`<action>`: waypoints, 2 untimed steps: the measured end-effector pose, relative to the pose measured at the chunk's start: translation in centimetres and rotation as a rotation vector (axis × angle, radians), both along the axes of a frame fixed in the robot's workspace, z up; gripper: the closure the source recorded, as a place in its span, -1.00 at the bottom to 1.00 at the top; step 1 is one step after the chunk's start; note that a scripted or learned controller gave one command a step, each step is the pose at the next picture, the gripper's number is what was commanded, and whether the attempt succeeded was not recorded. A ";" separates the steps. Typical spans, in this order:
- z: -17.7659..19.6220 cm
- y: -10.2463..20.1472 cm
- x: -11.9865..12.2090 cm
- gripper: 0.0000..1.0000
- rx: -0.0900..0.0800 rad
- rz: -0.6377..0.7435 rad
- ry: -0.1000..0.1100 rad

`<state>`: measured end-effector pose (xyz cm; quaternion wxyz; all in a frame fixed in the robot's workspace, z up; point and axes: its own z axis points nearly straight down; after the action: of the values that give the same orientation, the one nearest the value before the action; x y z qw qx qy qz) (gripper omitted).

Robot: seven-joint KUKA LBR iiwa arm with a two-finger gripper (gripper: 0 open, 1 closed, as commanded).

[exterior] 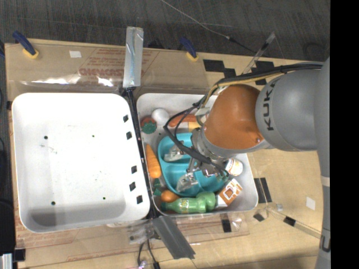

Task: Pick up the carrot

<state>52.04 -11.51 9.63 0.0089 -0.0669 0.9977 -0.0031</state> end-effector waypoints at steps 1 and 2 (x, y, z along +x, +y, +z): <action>1.3 0.1 0.4 1.00 -0.002 0.006 -0.010; 9.4 6.9 5.3 1.00 0.003 0.259 0.024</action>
<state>57.30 -4.59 19.05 -0.0028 -0.1951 0.9808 0.0003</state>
